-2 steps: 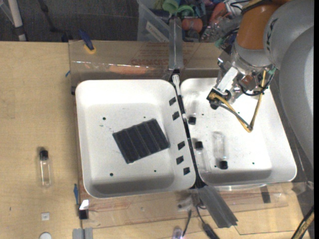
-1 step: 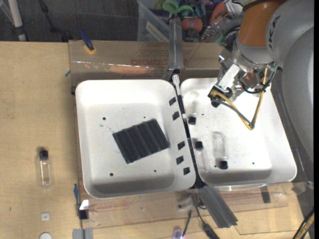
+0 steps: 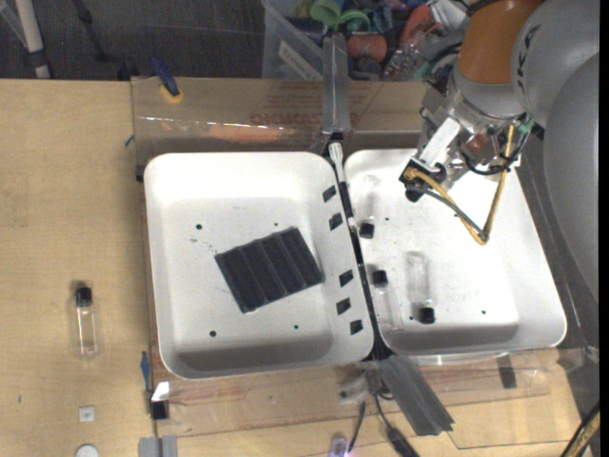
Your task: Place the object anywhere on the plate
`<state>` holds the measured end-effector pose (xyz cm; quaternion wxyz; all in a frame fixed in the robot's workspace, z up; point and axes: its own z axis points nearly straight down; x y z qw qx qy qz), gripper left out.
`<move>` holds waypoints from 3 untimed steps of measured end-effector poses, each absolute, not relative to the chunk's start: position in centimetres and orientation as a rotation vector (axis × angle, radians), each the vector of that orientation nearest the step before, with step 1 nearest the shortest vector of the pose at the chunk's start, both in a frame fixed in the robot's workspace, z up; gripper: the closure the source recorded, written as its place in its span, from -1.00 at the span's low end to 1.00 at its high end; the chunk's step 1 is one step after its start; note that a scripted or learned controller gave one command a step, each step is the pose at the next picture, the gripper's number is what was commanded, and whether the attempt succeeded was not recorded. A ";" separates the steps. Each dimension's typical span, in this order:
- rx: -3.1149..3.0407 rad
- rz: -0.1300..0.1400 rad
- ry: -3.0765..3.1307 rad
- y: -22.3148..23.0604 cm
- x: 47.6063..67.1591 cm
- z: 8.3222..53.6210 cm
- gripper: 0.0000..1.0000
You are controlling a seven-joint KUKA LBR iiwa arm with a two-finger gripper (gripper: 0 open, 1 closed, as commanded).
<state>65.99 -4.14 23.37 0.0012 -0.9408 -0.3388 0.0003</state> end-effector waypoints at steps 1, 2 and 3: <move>-2.966 0.005 -1.024 -3.8 65.2 22.8 1.00; -3.010 0.006 -0.888 -4.3 65.9 20.7 1.00; -3.009 0.006 -0.891 -4.2 66.0 21.7 1.00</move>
